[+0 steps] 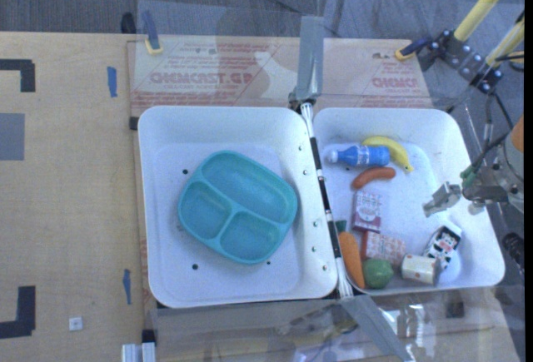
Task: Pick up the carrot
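The carrot (351, 258) is lying in the right bin (475, 154), tucked against its left wall near the front corner, with a green fruit (377, 272) touching its lower end. The tool (445, 196) is hanging over the right side of that bin, well apart from the carrot, and honestly I can't tell if it's released or clenched.

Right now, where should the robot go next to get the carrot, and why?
Probably it should slide across the right bin toward the carrot and stop above it. The end effector sits near the bin's right side, with nothing in it, while the carrot lies against the left wall at the near end, tight beside a green fruit and a small box.
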Controlling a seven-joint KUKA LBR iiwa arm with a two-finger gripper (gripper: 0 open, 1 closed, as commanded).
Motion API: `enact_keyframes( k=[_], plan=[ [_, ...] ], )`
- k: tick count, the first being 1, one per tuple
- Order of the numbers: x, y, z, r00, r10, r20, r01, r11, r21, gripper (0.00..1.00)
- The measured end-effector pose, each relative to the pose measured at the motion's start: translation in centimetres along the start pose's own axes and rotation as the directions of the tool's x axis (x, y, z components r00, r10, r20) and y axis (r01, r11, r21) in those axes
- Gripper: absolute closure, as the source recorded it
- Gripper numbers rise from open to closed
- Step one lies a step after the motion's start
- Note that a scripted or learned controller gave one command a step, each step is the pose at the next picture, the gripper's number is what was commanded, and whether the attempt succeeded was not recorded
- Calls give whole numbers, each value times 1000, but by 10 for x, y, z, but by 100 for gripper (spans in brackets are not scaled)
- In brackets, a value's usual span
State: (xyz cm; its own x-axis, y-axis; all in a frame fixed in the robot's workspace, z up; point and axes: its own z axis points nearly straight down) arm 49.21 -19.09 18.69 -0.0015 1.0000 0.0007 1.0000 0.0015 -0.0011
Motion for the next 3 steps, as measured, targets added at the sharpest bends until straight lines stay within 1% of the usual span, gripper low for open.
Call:
enact_keyframes(
  k=[1,2,3],
  plan=[
    [51,18,91,996,85,3,-85,996,-11,0],
    [99,88,96,995,99,2,-99,995,-3,0],
    [91,24,98,996,-90,2,90,996,-12,0]
  ],
)
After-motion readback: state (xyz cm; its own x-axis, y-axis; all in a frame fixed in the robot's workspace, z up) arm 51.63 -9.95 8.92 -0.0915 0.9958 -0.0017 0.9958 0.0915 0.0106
